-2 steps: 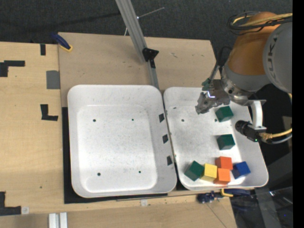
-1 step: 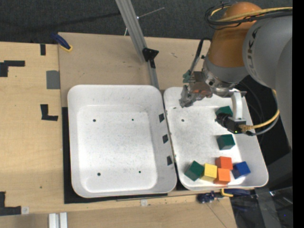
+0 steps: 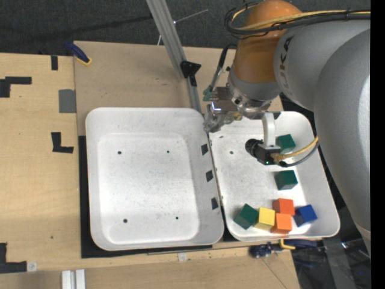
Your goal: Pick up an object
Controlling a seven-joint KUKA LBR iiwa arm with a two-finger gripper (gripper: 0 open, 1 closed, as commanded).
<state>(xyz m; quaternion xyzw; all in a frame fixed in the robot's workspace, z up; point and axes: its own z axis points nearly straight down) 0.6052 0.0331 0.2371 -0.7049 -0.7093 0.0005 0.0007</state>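
My gripper (image 3: 214,118) hangs over the far left corner of the right bin (image 3: 239,179), close to the rim shared with the left bin (image 3: 144,173). I see nothing held in it. Several small cubes lie in the right bin. A green cube (image 3: 285,142) sits at the far right, and a darker green cube (image 3: 286,179) lies nearer the middle right. Along the near edge sit a green cube (image 3: 245,216), a yellow cube (image 3: 266,217), an orange cube (image 3: 283,213) and a blue cube (image 3: 305,214). All of them lie to the right of and nearer than the gripper.
A slanted grey metal bar (image 3: 171,38) runs from the top down to the bins' shared far corner, just left of the gripper. The big grey arm (image 3: 337,89) covers the right side of the view. Black tape marks (image 3: 58,142) dot the wooden bench at left.
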